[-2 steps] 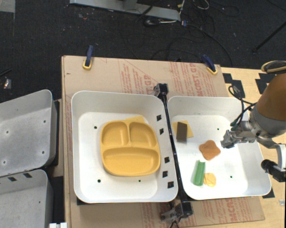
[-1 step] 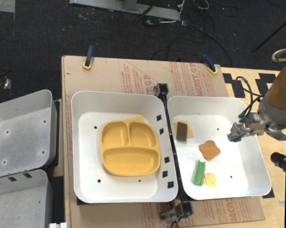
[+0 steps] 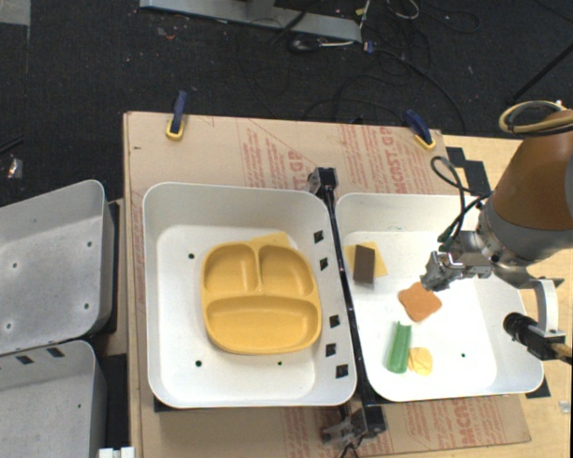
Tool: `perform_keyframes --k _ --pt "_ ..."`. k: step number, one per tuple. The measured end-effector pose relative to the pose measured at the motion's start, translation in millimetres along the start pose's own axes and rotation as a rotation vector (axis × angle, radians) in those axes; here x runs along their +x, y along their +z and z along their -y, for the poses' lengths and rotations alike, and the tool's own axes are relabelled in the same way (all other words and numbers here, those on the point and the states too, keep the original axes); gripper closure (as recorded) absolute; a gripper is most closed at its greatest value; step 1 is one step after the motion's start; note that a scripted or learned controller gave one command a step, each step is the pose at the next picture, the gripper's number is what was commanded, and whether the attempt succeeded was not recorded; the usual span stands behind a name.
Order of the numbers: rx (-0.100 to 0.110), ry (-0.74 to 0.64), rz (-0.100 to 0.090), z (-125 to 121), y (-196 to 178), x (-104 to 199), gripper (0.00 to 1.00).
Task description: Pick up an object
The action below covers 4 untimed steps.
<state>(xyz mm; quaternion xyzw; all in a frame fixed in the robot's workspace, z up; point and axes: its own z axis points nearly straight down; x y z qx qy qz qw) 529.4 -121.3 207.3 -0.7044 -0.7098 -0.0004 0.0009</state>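
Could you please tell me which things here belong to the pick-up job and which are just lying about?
Job:
hand
orange piece, beside the hand
brown block
green stick
yellow piece
right bin holding them

Lying about:
yellow divided tray in the left bin
blue clamps
floor cables

— From where is the camera looking?
— It is looking down at a slant from above the bench (image 3: 233, 142), at middling range, taking in both white bins (image 3: 162, 294) side by side, the arm (image 3: 541, 199) entering at right.
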Motion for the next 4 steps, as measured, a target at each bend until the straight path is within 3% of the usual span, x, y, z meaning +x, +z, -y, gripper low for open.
perform_keyframes --k 4 --pt "-0.001 0.001 0.002 19.0 -35.1 204.1 1.00"
